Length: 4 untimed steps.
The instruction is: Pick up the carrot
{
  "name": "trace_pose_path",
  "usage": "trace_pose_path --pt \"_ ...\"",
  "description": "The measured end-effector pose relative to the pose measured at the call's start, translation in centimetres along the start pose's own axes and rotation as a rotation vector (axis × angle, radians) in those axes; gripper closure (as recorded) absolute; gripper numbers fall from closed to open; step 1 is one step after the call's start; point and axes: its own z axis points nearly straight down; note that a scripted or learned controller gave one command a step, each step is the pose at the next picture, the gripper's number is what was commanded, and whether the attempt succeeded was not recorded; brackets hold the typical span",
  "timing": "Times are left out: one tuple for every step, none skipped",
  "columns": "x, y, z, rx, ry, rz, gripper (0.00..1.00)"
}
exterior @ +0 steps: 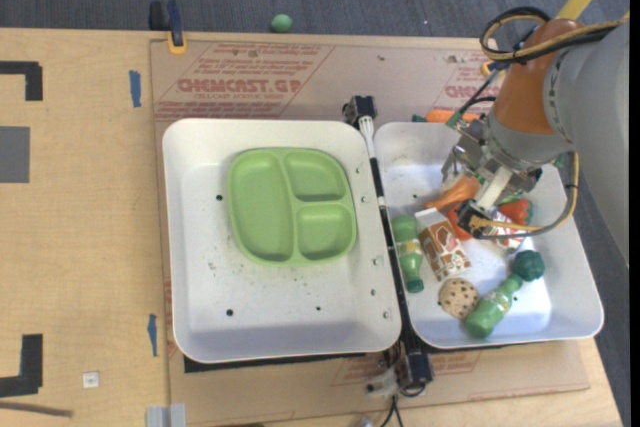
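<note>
The carrot (pixel 459 194) lies in the right bin (pixel 575 310), right of frame centre, its long axis slanting from lower left up to upper right, the upper end hidden under the gripper (pixel 487 187). The gripper sits right over it; how far it is open and whether it grips cannot be told. A green tray (pixel 292 205) rests in the left bin (pixel 195 245).
</note>
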Motion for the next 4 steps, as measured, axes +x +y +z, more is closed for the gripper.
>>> trace_pose_path --pt "-4.3 -1.7 0.9 -0.007 -0.003 -0.466 1.00" --pt "-12.7 1.4 0.9 -0.002 -0.008 -0.827 1.00" --pt "-3.2 5.8 1.1 0.009 -0.008 -0.794 1.00" --pt "-4.8 9.4 -14.8 0.009 -0.008 -0.915 1.00"
